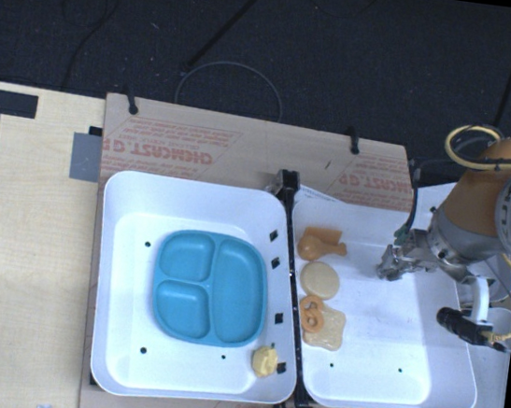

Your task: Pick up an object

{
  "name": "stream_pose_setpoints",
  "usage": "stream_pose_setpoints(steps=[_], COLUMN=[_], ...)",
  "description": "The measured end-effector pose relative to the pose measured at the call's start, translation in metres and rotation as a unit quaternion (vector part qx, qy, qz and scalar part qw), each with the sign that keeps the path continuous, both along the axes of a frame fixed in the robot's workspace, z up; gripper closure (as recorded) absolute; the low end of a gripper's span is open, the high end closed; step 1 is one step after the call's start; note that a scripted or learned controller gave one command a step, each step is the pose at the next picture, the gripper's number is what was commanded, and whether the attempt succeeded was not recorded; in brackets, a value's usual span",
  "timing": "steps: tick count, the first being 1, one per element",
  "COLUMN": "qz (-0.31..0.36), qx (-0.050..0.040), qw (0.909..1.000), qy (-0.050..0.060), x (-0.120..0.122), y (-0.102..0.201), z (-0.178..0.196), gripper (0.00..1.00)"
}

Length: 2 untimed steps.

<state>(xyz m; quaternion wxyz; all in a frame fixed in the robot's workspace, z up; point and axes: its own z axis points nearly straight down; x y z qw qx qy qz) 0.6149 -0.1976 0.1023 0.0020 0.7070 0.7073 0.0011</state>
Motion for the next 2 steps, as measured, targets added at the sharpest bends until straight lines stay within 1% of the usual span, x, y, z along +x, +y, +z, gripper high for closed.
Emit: stream_pose_setpoints(steps=[1, 2], qz=[-0.003, 0.0], qx=[0.0002, 0.0], qw=[1.0, 1.0], qy=[0.001, 0.0], x=[-0.004, -0.003], y=[-0.005, -0.006], z=[0.045, 0.098], gripper=[1.0, 1.0])
